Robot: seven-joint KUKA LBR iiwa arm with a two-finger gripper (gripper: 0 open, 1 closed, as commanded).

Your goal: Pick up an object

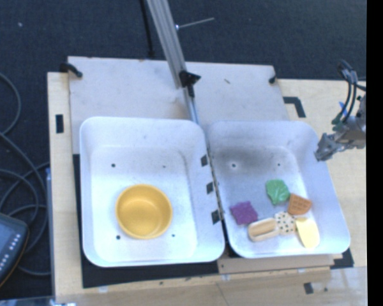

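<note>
The right bin [255,142] holds a cluster of small objects near its front right corner: a green lump [277,191], a purple piece [244,212], an orange-brown piece [299,204], a white spotted die [283,222], a tan wooden block [262,229] and a pale yellow piece [307,233]. A yellow bowl [143,211] sits in the left bin [140,139]. My gripper [329,145] hangs at the far right, over the right bin's outer rim, well behind and to the right of the cluster. Nothing shows in its grasp.
A slanted metal post [169,37] rises from behind the bins where they meet. Cables [350,97] trail from the arm at the right edge. A handheld pendant [3,244] lies at the lower left, off the bench.
</note>
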